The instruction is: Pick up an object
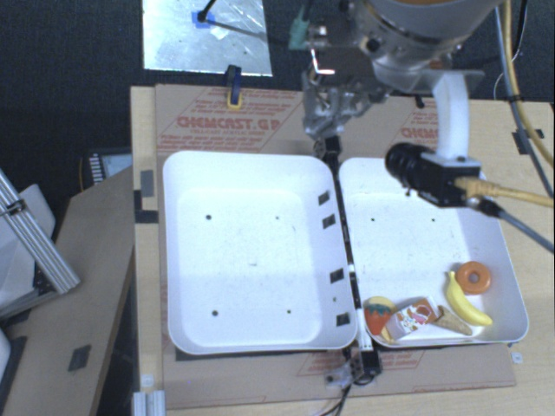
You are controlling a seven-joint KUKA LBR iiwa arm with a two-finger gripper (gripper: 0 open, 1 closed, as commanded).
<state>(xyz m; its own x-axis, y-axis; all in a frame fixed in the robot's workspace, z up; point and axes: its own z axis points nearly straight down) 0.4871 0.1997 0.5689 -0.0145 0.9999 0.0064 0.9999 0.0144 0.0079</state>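
My gripper hangs high above the far end of the divider between the two white bins, with nothing visible in it. The objects lie in the near corner of the right bin, far from the gripper: a yellow banana, an orange ring-shaped donut, a red and orange round fruit, a red and white packet and a small tan cone-like piece.
The left bin sits beside the right one on a cardboard sheet. A shiny metal plate lies beyond the bench at the back left. A yellow clip stands at the cardboard's far edge.
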